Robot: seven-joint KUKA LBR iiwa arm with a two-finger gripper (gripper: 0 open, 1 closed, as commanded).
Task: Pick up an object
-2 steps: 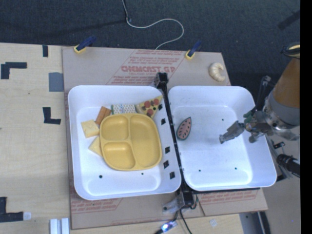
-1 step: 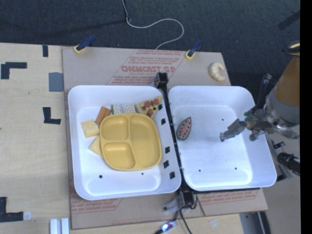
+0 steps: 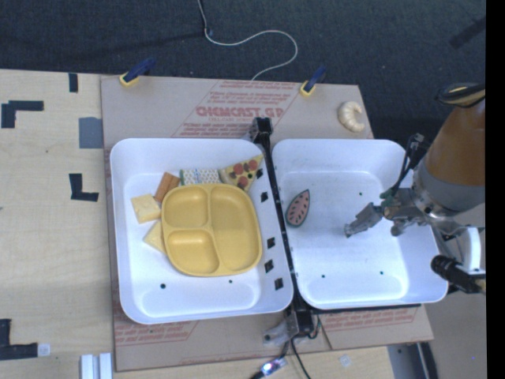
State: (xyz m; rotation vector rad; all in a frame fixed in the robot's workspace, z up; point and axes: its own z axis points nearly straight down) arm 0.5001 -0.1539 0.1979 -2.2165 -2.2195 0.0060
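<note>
Jaws (image 3: 353, 227): low over the right bin (image 3: 410, 290), reaching in from its right side; whether open or closed, cannot tell.
Slice (image 3: 297, 208): flat on the right bin's floor near its left wall, apart from the jaws.
Plate (image 3: 211, 229): yellow, in the left bin (image 3: 134, 290).

Occlusions and cutoffs, current frame.
My arm (image 3: 458, 152) is cut off by the right edge past the orange band, so the upper links are out of sight. My gripper (image 3: 359, 226) is too small and dark here to read its tip. Far to its left, the yellow divided plate (image 3: 211, 229) covers parts of the flat food pieces (image 3: 147, 208) under its rim; pizza slice (image 3: 243, 170) partly tucked behind it too.
</note>
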